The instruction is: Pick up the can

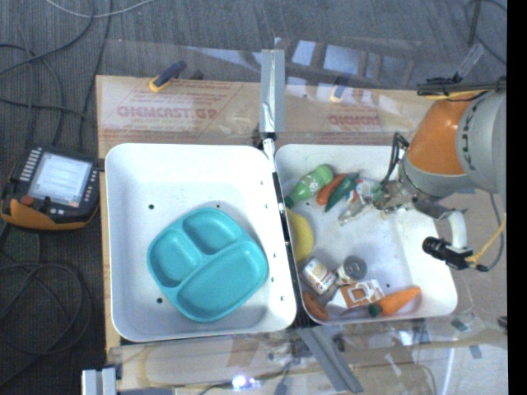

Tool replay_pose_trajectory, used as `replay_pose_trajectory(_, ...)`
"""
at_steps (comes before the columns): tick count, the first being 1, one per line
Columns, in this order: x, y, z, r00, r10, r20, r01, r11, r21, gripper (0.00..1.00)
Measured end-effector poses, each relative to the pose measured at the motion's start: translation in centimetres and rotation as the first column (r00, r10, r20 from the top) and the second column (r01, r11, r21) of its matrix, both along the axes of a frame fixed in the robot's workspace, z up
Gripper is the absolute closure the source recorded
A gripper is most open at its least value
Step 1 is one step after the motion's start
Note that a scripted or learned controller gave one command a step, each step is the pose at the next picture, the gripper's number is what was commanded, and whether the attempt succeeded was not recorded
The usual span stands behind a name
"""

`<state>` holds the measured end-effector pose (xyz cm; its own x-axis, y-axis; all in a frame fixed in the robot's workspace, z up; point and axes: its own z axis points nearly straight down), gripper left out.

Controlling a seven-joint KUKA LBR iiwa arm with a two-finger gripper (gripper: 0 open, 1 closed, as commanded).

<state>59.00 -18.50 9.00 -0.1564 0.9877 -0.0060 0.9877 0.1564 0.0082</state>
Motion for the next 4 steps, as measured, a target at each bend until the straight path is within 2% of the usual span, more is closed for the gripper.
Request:
replay_pose_trajectory(1,4.3,-2.8,0.0,1.0,-0.005,-0.001,0.005,1.0,0.011,0.0)
replay_pose_trajectory(2,4.2,-3.0,0.9,1.0,-0.003,-0.001,0.003,1.0,0.003,1.0)
replay_pose_trajectory(3,4.2,-2.9,0.9,1.0,-0.003,-0.002,0.003,1.0,0.004,0.0)
replay_pose_trajectory(4,2.2,-3.3,1.4,0.997,0.078,-0.008,-0.078,0.997,0.005,0.0)
